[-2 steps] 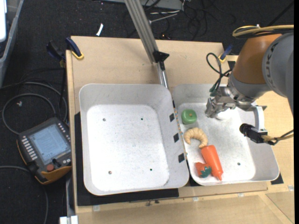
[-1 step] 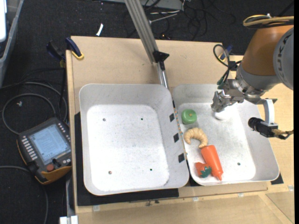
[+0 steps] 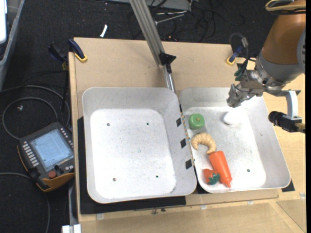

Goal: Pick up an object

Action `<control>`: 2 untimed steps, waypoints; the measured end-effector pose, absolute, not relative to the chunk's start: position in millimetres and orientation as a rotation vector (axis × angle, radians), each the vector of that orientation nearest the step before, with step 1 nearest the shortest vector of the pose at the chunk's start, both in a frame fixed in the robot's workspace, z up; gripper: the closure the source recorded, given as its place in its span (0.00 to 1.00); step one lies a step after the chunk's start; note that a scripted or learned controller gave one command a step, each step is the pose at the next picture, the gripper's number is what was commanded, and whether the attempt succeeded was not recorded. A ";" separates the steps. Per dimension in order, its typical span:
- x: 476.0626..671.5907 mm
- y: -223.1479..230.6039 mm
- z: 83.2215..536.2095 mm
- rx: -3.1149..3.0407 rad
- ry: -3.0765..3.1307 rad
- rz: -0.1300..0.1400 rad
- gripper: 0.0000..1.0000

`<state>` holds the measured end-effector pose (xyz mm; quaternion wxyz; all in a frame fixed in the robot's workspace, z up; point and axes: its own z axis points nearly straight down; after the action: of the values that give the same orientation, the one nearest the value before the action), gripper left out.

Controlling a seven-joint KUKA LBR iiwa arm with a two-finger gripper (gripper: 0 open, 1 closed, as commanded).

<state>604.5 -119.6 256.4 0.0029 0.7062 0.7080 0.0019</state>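
Observation:
The right bin (image 3: 272,152) holds a green round piece (image 3: 196,121), a tan croissant (image 3: 203,141), an orange carrot (image 3: 221,167) with a small red and green piece (image 3: 211,176) by its lower end, and a white ball-like object (image 3: 231,118). My gripper (image 3: 234,102) hangs at the bin's far side, just above and beside the white object. The wrist hides the fingertips from this angle.
The left bin (image 3: 92,144) lies beside the right one, with a slanted metal pole (image 3: 150,30) rising behind their shared edge. Clamps sit at the bench's back corners (image 3: 77,52). A teach pendant (image 3: 46,152) lies on the floor at the left.

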 end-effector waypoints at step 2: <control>612.1 -6.7 243.3 2.214 2.233 -0.001 1.00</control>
<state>612.1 -6.7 243.3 -0.0015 0.7041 0.7101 -0.0003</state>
